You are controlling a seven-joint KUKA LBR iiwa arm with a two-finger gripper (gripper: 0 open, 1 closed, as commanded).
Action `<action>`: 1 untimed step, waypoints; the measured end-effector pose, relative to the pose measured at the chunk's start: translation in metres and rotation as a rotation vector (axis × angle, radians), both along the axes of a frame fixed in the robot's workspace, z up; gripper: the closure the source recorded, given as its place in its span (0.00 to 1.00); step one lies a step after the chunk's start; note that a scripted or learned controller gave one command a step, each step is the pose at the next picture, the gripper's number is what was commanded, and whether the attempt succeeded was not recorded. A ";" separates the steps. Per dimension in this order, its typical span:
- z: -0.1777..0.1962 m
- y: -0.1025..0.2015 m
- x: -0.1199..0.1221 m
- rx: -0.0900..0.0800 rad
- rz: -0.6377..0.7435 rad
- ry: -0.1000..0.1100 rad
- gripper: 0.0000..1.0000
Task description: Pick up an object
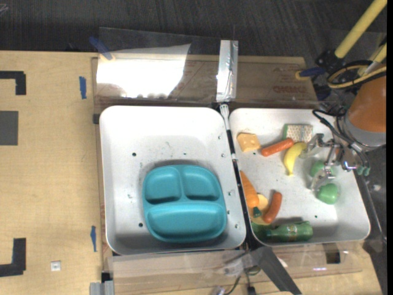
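Reaching in from the right, the grey arm with its orange band [372, 106] lowers its gripper [325, 165] into the right bin [362, 226], close to a green round object [328, 193] that lies just below it. Whether the jaws are wide, narrow or closed on anything cannot be told from this angle, as the metal parts blur together with something pale green beneath them. Scattered across the same bin are a yellow banana [293, 155], an orange carrot-like piece [276, 147], a tan block [248, 141] and a speckled sponge-like square [298, 131] near the far wall. Along the bin's left wall lies an orange carrot [249, 192], with a red sausage-shaped piece [273, 206] beside it and a green bottle [287, 230] on its side at the near edge. In the left bin [123, 134] sits a teal divided tray [182, 203], upright and towards the near side.
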State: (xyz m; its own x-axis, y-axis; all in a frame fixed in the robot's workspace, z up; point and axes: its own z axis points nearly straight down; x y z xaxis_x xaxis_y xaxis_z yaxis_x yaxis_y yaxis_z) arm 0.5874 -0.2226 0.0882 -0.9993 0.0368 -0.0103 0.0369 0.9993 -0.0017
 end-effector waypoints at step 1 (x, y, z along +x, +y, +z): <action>0.000 0.001 -0.032 0.002 -0.027 0.001 0.00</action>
State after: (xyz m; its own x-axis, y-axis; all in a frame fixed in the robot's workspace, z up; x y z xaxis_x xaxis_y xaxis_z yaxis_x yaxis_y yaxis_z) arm 0.5556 -0.2220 0.0885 -0.9979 0.0640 -0.0097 0.0640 0.9980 0.0003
